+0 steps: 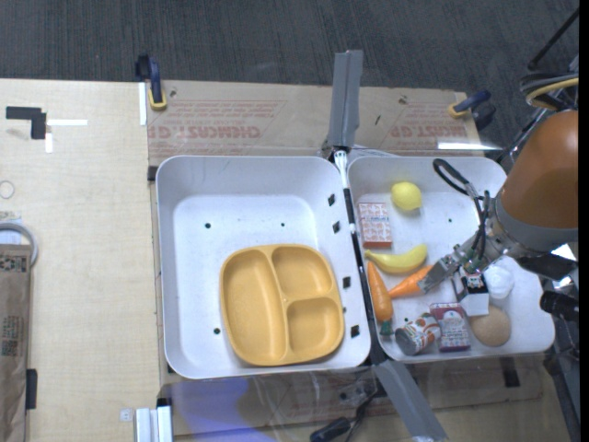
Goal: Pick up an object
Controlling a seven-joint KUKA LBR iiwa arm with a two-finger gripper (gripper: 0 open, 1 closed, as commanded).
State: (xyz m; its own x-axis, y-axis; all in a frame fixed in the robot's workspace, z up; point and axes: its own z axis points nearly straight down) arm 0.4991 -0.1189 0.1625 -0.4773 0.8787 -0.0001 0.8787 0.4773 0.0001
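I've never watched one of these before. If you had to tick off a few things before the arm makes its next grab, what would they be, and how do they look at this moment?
1. Gripper is over the right bin, where the objects lie: ok.
2. Something near the gripper to grab: ok, an orange carrot and a banana lie beside it.
3. Nothing already held: cannot tell.
4. Target is free of neighbours: not ok, the carrot touches the banana and a second carrot.
5. Fingers open wide enough: cannot tell.
6. Yellow divided plate in the left bin is out of the way: ok.

A robotics lab: clamped cardboard behind two white bins.
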